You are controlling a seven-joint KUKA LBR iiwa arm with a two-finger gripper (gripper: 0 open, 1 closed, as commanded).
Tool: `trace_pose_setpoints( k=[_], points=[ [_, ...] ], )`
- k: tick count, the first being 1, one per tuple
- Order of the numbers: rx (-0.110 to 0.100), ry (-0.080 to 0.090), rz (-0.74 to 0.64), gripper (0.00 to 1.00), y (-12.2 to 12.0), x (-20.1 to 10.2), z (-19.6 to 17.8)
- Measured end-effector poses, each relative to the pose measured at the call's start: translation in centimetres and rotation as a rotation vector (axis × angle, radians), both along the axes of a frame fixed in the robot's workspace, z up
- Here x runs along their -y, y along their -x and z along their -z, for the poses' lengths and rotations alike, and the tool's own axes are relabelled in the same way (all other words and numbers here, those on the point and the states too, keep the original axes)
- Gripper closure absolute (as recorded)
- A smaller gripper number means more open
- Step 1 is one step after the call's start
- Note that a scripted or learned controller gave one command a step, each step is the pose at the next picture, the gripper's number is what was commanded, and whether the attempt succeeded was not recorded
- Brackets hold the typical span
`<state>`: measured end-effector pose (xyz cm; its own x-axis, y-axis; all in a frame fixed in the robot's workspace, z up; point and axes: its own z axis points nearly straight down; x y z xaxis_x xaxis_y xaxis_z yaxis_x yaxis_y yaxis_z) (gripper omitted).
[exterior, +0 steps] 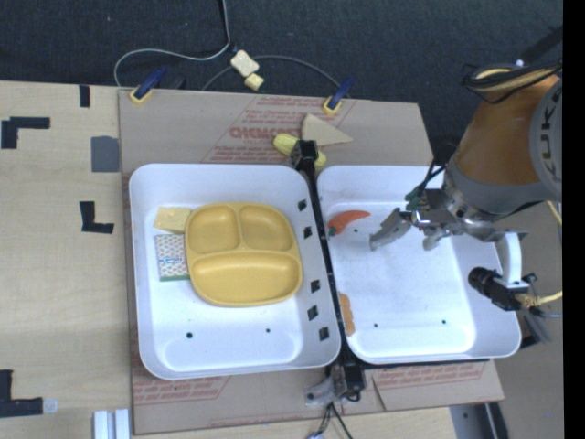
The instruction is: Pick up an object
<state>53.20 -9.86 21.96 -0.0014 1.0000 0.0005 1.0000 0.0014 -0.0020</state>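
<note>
An orange, carrot-like piece lies in the right bin near its far left corner. My gripper hangs over the middle of that bin, just right of the orange piece and apart from it. Its fingers are spread open with nothing between them; the left finger points toward the piece. A thin brownish-orange strip rests against the right bin's left wall, near the front.
The left bin holds a yellow divided plate, a pale yellow block and a small printed packet beside it. A black divider separates the bins. Cables and clamps lie behind the bins on the cardboard.
</note>
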Motion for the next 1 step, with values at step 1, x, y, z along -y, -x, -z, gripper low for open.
trace_pose_setpoints(
  k=[1],
  points=[
    [0.000, 0.000, -0.003, 0.00, -4.90, -2.42, 3.81]
  ],
)
